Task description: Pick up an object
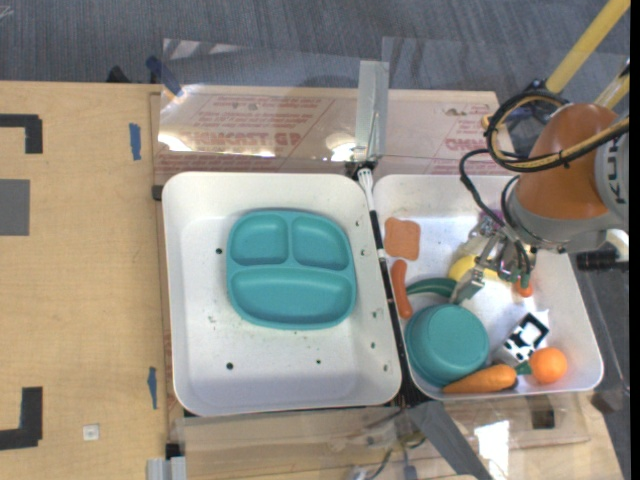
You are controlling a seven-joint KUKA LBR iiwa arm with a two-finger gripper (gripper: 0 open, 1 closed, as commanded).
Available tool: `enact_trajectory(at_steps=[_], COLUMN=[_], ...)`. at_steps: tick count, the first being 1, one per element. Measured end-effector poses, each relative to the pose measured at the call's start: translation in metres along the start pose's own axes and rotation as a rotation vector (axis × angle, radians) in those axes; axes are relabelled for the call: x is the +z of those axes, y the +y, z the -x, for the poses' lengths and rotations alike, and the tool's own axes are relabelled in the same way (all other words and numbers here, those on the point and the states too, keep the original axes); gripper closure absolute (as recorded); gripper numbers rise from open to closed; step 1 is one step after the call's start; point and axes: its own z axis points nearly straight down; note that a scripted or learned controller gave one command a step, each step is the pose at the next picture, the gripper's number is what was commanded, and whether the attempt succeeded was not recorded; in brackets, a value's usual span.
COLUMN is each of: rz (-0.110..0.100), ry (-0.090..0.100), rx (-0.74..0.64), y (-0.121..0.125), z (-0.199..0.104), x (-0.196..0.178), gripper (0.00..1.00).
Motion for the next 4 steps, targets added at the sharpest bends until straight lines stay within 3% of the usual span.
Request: enact_trajectory(at_steps=[1,2,3,4], rz=[-0.005,-0.002,-0.001,-0.001], ry=[0.001,0.005,-0.01,0.001], rx=[-0.053,-0.031,-0.033,0.219], y=[-0.071,-0.086,-0.084,-0.088], z=[0.01,-0.056,-0.052,-0.065], x=[0.0,-0.001,-0.014,-0.002], gripper=[0.0,0.0,1.0,1.0])
